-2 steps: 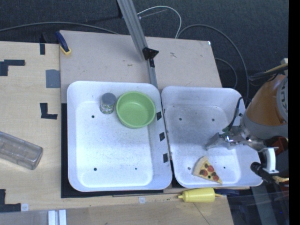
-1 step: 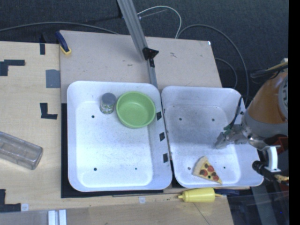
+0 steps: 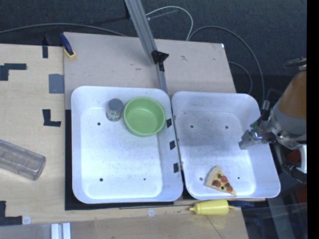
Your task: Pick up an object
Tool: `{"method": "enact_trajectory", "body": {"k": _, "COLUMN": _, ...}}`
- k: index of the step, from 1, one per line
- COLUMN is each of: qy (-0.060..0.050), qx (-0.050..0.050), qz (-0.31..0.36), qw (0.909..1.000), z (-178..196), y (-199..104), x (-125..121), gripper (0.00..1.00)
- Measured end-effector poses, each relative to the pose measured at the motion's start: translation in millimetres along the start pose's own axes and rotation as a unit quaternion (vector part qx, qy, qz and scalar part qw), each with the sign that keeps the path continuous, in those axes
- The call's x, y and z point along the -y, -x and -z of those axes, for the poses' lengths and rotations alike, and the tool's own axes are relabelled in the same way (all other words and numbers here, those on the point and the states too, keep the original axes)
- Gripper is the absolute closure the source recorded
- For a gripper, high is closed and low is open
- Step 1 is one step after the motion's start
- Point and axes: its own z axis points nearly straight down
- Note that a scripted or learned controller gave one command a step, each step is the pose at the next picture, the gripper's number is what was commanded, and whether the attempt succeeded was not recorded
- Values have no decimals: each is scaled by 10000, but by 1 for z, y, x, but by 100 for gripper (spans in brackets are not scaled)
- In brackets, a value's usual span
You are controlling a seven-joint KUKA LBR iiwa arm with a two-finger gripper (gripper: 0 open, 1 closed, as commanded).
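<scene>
One pizza slice [image 3: 220,180] below-left of gripper [image 3: 247,141].

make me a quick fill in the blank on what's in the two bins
1. The green bowl sits in the ____ bin.
2. The pizza slice lies in the ____ bin.
3. Touching the bowl on its left stands a small grey ____.
4. Just outside the right bin's near edge lies a ____ bottle.

Missing words: left; right; can; yellow
</scene>
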Motion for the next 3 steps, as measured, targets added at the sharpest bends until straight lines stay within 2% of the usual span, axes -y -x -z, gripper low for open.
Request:
{"method": "enact_trajectory", "body": {"k": 1, "qy": -4, "qx": -2, "qz": 4, "qw": 10000, "z": 44, "y": 0, "x": -1, "gripper": 100}}
{"method": "enact_trajectory", "body": {"k": 3, "qy": -24, "qx": -19, "qz": 34, "qw": 10000, "z": 64, "y": -105, "x": -24, "gripper": 100}}
